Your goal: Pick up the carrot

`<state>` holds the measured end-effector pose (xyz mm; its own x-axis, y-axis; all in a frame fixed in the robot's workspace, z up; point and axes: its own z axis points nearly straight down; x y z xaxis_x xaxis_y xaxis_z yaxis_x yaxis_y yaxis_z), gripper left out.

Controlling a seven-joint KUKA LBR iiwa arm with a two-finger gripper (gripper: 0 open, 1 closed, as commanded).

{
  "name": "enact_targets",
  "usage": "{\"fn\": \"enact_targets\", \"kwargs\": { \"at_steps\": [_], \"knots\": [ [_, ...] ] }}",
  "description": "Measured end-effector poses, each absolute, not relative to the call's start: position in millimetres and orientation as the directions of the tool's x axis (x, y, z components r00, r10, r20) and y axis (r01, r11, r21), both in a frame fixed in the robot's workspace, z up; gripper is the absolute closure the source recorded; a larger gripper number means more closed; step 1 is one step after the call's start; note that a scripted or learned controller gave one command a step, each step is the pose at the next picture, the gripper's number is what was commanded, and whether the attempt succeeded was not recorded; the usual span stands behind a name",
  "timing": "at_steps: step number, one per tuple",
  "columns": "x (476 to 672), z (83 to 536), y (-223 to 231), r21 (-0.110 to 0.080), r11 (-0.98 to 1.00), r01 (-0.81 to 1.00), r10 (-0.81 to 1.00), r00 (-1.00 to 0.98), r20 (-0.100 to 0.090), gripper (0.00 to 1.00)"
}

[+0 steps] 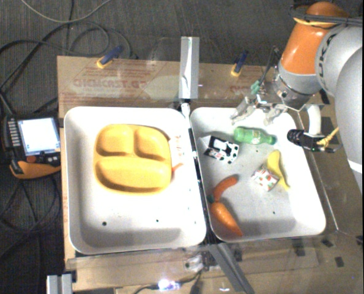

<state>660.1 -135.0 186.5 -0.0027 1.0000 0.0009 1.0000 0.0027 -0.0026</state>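
Bright, even light from above washes out both white bins (78, 164), with mild glare. Shadows are soft and short. The focus is slightly soft, and the surrounding floor (47, 17) is dim.

Hand (259, 107) open above green bottle (254, 136); carrot (225, 218) at right bin (304, 219) near edge.

The arm (328, 48) runs out of the picture at the top and right edges. The gripper (258, 108) is too small and blurred to judge its fingers. The markings on the small black-and-white box (223, 149) and on the little spotted cube (265, 179) are too small to read. The handheld screen (35, 136) at far left is partly cut off.
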Motion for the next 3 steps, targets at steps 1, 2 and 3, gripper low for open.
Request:
{"fn": "enact_targets", "kwargs": {
  "at_steps": [1, 2, 3],
  "knots": [
    [668.0, 182.9, -90.3, -0.003, -0.100, 0.995, 0.995, 0.100, 0.000, 0.00],
    [634.5, 185.1, -89.1, 0.000, -0.092, 0.996, 0.996, 0.092, -0.003, 0.00],
    [623.8, 186.8, -131.6, -0.001, 0.148, 0.989, 0.989, -0.148, -0.002, 0.00]
  ]
}}
